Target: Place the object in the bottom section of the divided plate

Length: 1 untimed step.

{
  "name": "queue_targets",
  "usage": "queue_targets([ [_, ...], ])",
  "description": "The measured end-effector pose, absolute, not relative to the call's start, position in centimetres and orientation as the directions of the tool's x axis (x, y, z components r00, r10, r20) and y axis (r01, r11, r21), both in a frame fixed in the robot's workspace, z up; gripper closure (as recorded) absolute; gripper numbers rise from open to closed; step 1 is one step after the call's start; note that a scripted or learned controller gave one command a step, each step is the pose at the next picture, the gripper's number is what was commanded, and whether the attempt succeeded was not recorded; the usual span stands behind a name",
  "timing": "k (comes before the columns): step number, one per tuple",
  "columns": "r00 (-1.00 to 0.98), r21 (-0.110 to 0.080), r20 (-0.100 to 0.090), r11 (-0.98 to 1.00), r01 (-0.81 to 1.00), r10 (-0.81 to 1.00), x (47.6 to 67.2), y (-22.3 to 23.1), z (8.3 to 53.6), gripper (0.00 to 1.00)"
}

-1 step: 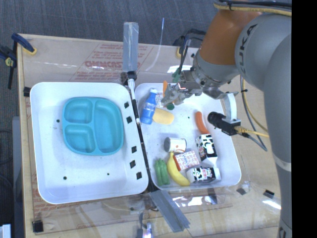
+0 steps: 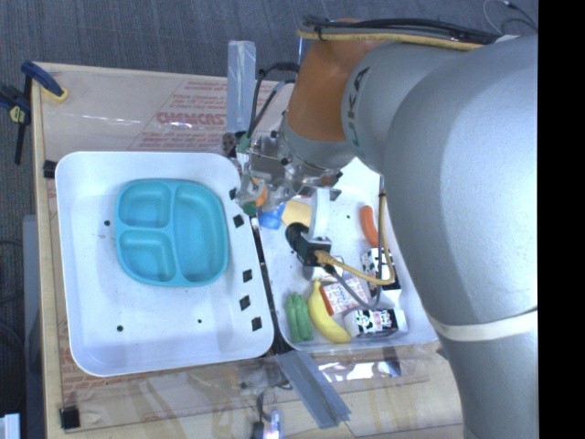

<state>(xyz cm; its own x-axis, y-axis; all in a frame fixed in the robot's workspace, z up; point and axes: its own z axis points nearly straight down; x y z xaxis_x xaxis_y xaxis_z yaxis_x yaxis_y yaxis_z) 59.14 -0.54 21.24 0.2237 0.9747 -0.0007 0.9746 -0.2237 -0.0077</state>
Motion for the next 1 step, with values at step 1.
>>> queue_targets([
  [1, 0.224, -0.007, -0.001, -0.224, 0.975, 0.975, 59.15, -0.57, 21.26, 0.00],
])
